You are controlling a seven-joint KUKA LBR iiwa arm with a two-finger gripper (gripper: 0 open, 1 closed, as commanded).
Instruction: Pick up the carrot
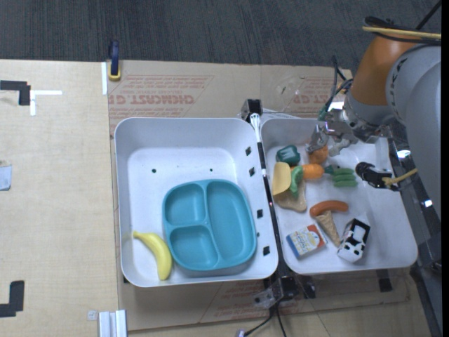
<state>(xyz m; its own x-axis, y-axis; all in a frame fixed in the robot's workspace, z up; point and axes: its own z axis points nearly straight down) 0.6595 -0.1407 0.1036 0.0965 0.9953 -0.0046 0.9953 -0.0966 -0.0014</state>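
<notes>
The carrot [313,172] lies just below the fingers [319,140], whose state I cannot tell.

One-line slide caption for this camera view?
Gripper hovers over the carrot among toys in the right bin; the left bin holds a blue tray and banana.

Gripper [324,140] hung low in the right bin [393,255], carrot [313,172] just below it beside green leaves [343,177], sausage [328,207] and toy cow [353,241] farther below, blue plate [209,225] and banana [158,252] well left.
</notes>
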